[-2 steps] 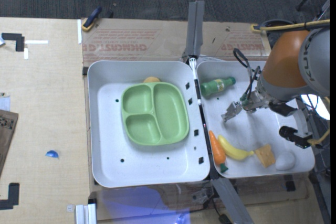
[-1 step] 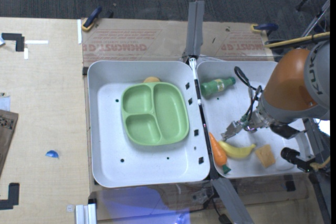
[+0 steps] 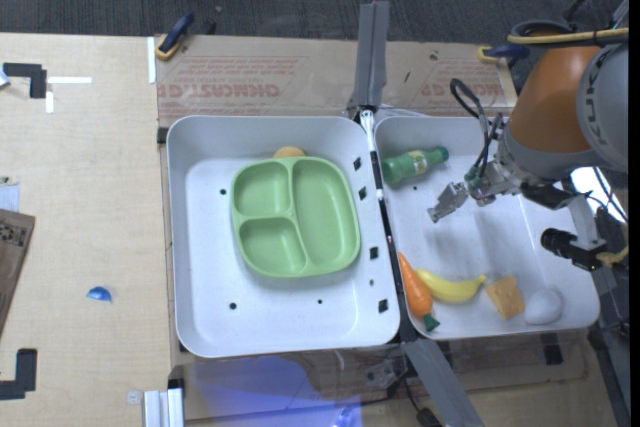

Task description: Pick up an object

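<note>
Green bottle (image 3: 413, 162) lies on its side near the right bin's (image 3: 560, 320) far left corner, just beside the divider (image 3: 372, 65). Gripper (image 3: 445, 205) hangs over the bin's bare middle, near the bottle, on its near-right side, not touching it. Nothing between the fingers; can't tell if they're open or closed.

Along the near edge of the same bin: carrot (image 3: 415, 290) against the left wall, banana (image 3: 452, 286) touching it, tan block (image 3: 505, 296) next, white lump (image 3: 543, 307) in the near right corner. All well apart from the gripper.

Left bin (image 3: 200, 315): green three-compartment tray (image 3: 296, 215) in the middle, something orange-yellow (image 3: 289, 152) peeking out at its far edge.
</note>
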Available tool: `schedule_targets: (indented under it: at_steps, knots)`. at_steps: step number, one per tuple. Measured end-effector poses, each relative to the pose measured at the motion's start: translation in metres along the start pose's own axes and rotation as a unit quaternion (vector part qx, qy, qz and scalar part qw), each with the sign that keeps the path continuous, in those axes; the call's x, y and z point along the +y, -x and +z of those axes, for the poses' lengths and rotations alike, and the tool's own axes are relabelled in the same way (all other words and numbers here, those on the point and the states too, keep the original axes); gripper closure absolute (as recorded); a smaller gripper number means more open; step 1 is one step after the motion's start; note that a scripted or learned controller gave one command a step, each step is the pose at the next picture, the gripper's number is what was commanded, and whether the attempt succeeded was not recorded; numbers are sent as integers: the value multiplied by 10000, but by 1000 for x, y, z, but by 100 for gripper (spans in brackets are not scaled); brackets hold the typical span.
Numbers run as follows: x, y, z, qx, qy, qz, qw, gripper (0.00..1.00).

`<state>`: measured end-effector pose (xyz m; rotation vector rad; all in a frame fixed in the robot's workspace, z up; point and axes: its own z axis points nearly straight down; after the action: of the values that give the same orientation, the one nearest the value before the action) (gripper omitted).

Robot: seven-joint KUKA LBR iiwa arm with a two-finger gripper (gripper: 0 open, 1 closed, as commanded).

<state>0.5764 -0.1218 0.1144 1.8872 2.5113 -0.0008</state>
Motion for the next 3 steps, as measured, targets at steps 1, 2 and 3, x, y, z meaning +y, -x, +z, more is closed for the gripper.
schedule_targets:
  at_steps: [1,2,3]
  knots:
    - [-11,-25,23,3,-4,-425,9991,0]
    - [-2,-2,-12,-5,2,-19,10000,0]
    - [-35,-31,24,4,-9,-419,9991,0]
